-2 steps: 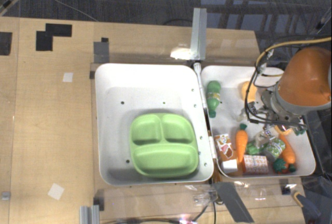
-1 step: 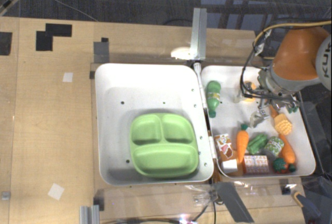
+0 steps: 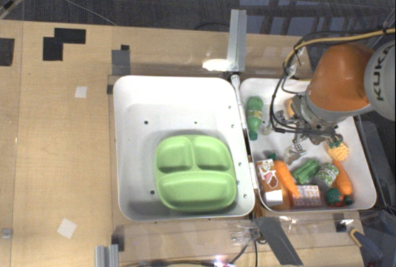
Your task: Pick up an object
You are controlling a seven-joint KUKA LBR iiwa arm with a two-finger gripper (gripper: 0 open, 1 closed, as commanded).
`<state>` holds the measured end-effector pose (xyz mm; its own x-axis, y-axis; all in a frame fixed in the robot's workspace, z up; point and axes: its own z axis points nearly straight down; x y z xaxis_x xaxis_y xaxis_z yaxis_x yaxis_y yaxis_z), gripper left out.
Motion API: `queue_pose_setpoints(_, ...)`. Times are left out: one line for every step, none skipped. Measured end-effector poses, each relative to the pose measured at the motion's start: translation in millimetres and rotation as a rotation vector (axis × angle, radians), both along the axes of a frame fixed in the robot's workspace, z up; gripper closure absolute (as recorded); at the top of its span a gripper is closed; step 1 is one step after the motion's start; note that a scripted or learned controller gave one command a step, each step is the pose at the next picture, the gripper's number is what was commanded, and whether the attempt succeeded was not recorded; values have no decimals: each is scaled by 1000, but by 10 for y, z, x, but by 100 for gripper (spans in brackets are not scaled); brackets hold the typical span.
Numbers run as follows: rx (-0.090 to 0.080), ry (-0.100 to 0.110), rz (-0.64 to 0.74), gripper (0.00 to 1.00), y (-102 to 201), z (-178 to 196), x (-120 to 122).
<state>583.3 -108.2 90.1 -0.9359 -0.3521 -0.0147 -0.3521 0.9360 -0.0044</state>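
Note:
The right bin [image 3: 366,194] holds several toy foods. A green bottle [image 3: 253,114] lies at its left wall. Along the front lie a small printed carton [image 3: 266,174], an orange carrot [image 3: 286,178], a green vegetable [image 3: 305,171] and a second carrot [image 3: 342,180]. A yellow piece [image 3: 338,150] rests near the right wall. My gripper [image 3: 296,149] hangs under the orange wrist band [image 3: 337,77], low over the bin's middle. It sits just above the green vegetable and the carrot, and I see nothing held in it.
The left bin [image 3: 136,105] holds a green divided plate [image 3: 195,173] at its front. A metal post [image 3: 237,37] stands behind the wall shared by the two bins. Cables [image 3: 291,62] loop off the wrist above the right bin's back.

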Motion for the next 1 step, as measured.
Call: queue_pose_setpoints(1, 5, -128, 0, -337, -15, 884)
